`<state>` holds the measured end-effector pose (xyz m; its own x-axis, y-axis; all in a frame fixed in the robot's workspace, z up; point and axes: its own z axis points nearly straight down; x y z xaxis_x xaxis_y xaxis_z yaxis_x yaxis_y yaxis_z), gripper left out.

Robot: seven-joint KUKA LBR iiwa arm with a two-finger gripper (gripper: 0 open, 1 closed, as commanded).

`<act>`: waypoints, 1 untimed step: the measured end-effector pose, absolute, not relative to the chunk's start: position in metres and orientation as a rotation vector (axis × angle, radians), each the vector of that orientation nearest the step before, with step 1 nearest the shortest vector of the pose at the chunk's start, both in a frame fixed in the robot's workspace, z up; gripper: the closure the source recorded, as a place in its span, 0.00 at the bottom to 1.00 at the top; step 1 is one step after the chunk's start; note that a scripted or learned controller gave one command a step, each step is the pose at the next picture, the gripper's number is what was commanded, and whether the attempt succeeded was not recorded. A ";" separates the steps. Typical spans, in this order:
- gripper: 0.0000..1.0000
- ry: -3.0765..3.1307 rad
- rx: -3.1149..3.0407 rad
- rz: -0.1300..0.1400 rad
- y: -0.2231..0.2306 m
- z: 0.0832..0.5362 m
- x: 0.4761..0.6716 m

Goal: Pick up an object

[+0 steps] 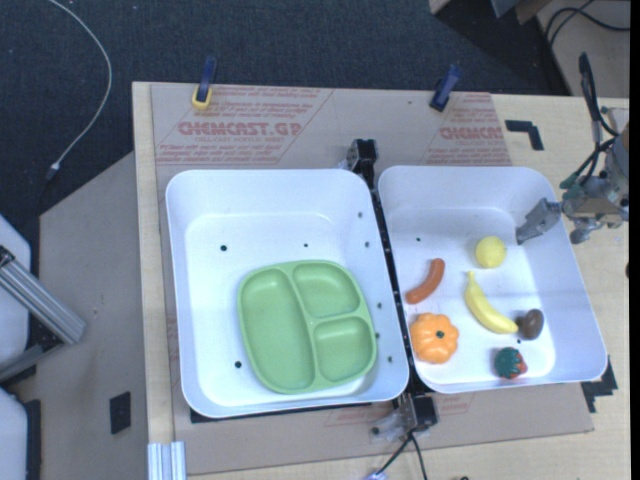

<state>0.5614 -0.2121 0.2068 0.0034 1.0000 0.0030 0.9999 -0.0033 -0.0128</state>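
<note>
Gripper [558,223] sits over the right bin [560,183], at its 2 o'clock corner, jaws spread wide, nothing between them. No object picked yet.

Candidates, all in the right bin: lemon [490,252] at 8 o'clock of the gripper, nearest. Banana [487,305] just below it. Sausage [425,281] towards the divider. Pumpkin [434,337], a brown piece [531,323] touching the banana tip, and a red-green piece [510,363] at the bin's 5 o'clock.

My call: go for the lemon. It stands apart from its neighbours, so fingers can straddle it cleanly. Centre over it, descend straight, close late. It's round, so an off-centre pinch will likely squirt it out. Avoid the banana/brown pair; they're crowded.

Left bin [200,228] holds the green divided plate [305,323]; not relevant.
</note>
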 end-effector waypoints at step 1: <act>0.00 -2.222 -2.222 0.000 -0.212 0.214 0.565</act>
<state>0.5645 -0.2117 0.2137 0.0000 1.0000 -0.0003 1.0000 0.0000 -0.0001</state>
